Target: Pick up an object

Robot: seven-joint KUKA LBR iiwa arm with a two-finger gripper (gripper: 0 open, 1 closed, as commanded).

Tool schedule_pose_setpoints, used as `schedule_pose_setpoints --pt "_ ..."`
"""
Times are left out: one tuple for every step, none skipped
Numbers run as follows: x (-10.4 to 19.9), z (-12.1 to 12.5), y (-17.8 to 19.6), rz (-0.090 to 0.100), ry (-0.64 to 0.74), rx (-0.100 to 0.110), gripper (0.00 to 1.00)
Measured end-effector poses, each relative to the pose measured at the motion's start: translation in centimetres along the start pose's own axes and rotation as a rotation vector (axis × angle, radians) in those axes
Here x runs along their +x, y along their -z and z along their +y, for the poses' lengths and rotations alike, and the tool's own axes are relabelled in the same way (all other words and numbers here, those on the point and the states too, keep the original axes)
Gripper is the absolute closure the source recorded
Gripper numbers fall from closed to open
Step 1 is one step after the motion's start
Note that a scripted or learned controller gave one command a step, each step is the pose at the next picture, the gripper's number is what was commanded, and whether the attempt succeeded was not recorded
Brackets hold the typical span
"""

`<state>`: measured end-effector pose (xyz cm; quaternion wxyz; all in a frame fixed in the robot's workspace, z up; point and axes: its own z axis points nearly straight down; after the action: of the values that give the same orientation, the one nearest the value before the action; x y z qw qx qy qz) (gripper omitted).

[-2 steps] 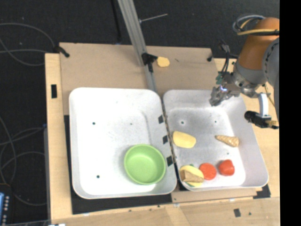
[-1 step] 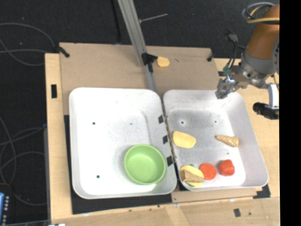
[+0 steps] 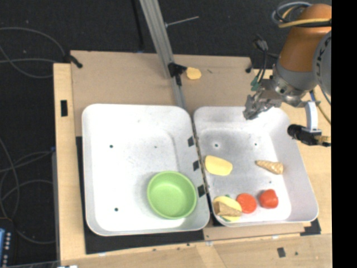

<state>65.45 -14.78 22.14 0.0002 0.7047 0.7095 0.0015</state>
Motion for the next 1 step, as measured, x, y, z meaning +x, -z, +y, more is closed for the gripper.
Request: schedule_pose_setpoints --pt "5.76 -1.95 0.88 0.000 0.001 0.001 1.00"
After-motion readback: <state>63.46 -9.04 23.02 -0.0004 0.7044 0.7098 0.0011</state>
